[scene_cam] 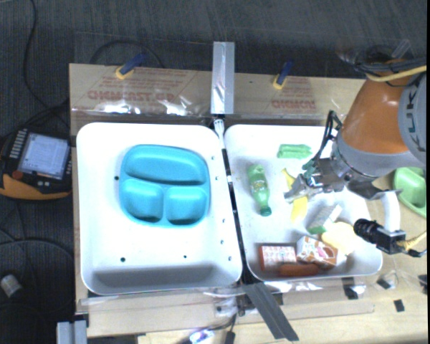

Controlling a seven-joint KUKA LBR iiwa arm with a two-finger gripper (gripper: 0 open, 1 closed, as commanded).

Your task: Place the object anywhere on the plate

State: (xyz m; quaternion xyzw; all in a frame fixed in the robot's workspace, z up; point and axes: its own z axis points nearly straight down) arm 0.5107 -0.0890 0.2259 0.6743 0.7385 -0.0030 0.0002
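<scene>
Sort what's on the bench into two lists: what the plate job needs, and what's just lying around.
For the job:
- blue plate, in the left bin
- gripper, low over the right bin
- toy items there: any could be the object; green bottle is one

Lying about:
- handheld device on the floor
- blue clamps on the cardboard

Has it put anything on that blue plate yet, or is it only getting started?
Only getting started. Nothing is done: the blue plate in the left bin carries nothing. In hand: the gripper is low in the right bin, near a yellow piece and the green bottle; I can't tell whether it holds anything. Left: grab something, carry it over, set it on the plate.
</scene>
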